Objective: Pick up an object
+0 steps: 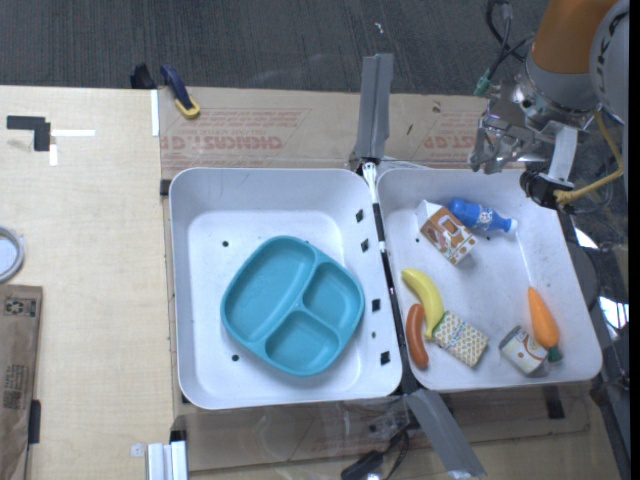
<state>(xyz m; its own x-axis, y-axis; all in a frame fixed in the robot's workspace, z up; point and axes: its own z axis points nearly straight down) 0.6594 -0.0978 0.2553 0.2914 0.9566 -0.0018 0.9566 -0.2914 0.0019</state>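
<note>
Two shallow white bins sit side by side on the bench [80,218], a pale wooden surface with a brown cardboard strip [270,128] along its far side. The left bin [190,268] holds a blue divided plate [292,305] with three compartments, lying slightly toward five o'clock of that bin's middle. The right bin [560,268] carries the smaller things.

The grey arm [575,38] with its orange band comes in at the one o'clock corner of the view, and the pincer [497,153] hangs over the twelve o'clock rim of the right bin, apart from every object; nothing sits between its fingers, and whether they are spread or pressed together cannot be told from this angle.

Inside the right bin, a blue bottle [480,216] lies on its side toward twelve o'clock, with a brown and white carton [447,236] just beside it at its eight o'clock. A yellow banana [425,298] lies toward nine o'clock, and a red sausage [416,336] lies just at its seven o'clock. A patterned box [460,339] lies beside the sausage toward six o'clock. An orange carrot [542,317] lies near the four o'clock side, and a small white can [523,352] rests just below it, by the rim.

On the bench, a roll of tape [8,256] sits at the nine o'clock edge, and a blue and yellow clamp [178,92] lies at eleven o'clock.
</note>
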